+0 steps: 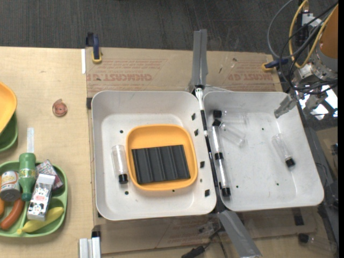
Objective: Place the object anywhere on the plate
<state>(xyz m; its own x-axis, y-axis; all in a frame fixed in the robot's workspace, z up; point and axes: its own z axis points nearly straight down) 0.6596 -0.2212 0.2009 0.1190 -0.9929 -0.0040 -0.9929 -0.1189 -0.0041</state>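
Your rounded orange plastic plate point(161, 140), holding a ribbed black slab point(161, 163), sits in the left white bin point(102, 144). A clear black-capped vial point(119, 165) lies beside it. The hand point(284, 107) hovers over the right bin's point(312, 187) edge; I cannot tell its spread.

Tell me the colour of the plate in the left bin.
Orange plate, with a dark ribbed block lying on it; shown in the camera view.

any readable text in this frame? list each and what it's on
"CHEMCAST", red print, seen upside down, on the cardboard behind the left bin.
More red print on the cardboard behind the right bin: too faint to read.
Small carton and can on the green tray, far left: printing is there, too small to read.
None on the orange plate or the clear vials.
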